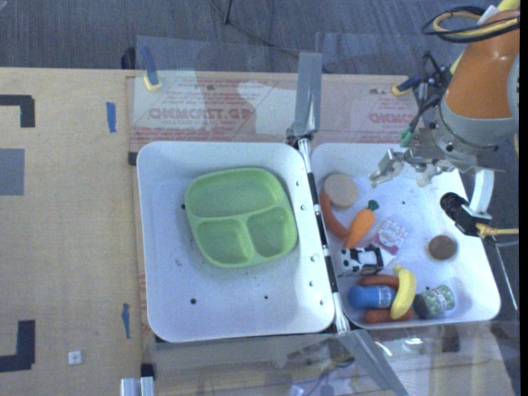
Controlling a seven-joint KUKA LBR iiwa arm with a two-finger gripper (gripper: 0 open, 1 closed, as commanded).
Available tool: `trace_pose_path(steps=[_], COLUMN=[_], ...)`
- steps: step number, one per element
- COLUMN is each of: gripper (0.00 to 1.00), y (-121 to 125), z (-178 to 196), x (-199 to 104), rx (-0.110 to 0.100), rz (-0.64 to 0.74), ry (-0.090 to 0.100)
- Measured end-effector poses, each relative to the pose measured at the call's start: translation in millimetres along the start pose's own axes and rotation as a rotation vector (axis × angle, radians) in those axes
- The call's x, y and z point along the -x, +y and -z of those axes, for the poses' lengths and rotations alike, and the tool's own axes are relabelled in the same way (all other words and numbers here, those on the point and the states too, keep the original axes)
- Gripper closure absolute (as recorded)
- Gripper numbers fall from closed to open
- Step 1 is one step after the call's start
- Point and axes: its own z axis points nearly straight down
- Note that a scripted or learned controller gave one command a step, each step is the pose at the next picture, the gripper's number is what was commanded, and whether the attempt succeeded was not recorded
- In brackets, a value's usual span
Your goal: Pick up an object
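A grey robot arm with an orange band above its wrist (483, 81) reaches in over the upper part of the right-hand shallow white bin (487, 299), its two-finger gripper (406, 163) hanging above bare bin floor. The jaws stand apart with nothing between them.

The candidates for picking lie below and to the left of the gripper: a round tan disc (341, 190) near the bin's upper left, a plastic orange carrot with a green top (360, 227) just beside it, and a curved reddish sausage-shaped piece (331, 214) along the left wall. Lower down sit a small pink-and-white packet (392, 235), a black-and-white toy (360, 259), a yellow banana (403, 292) lying across a blue piece (365, 296) and red pieces, a small greenish can (438, 300), and a brown round disc (442, 247) towards the right wall.

The left-hand white bin (165, 304) on the pale wooden tabletop (66, 246) holds a green three-compartment plate (241, 216).

The risk from here appears to be a closure on nothing: the gripper is not over any item, so a straight descent would likely meet only the floor. In the crowded lower corner, touching items could be nudged aside or slip from a partial grip, and the flat discs offer little for the jaws to catch.
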Motion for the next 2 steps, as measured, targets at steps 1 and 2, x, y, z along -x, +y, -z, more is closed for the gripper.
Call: trace_pose_path(steps=[1,2], gripper=[0.00,0.00], y=[-5,-55], z=[-126,-127], x=[-8,-12], rx=[0.004,0.007], rz=[0.129,0.062], ry=[-0.001,-0.002])
